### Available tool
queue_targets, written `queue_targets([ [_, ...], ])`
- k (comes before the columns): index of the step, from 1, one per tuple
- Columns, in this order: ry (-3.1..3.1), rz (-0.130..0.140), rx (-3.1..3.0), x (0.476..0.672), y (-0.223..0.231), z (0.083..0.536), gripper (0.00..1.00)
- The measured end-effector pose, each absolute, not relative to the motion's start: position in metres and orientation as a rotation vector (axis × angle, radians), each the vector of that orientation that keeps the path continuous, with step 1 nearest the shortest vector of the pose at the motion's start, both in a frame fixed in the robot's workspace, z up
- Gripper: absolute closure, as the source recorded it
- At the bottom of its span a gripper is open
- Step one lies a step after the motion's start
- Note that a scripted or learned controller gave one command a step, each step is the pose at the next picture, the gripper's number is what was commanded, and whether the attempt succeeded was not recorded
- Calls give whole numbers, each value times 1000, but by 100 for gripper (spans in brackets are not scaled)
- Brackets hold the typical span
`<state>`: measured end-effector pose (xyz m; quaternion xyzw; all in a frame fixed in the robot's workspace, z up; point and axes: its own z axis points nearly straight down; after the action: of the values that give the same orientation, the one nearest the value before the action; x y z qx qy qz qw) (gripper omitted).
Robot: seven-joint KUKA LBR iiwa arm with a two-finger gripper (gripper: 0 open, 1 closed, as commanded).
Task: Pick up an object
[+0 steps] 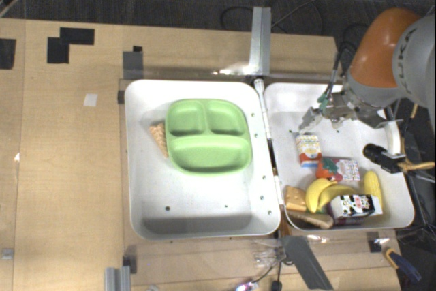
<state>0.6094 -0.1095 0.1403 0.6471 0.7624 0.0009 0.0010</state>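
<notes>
progress: nothing lifted yet, we judge | gripper (pixel 325 114) above the right bin (pixel 286 100), fingers spread, grasping nothing | nearest object: small carton (pixel 308 148) just below it, lying in that bin | left: descend, close, lift

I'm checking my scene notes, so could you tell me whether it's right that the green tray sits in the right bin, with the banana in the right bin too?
Not quite: the camera view shows the green tray in the left bin, not the right one. The banana is indeed in the right bin, as you said.
</notes>
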Motion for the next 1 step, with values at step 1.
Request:
queue_targets([
  [1,2384,16,2028,565,-103,91,0],
])
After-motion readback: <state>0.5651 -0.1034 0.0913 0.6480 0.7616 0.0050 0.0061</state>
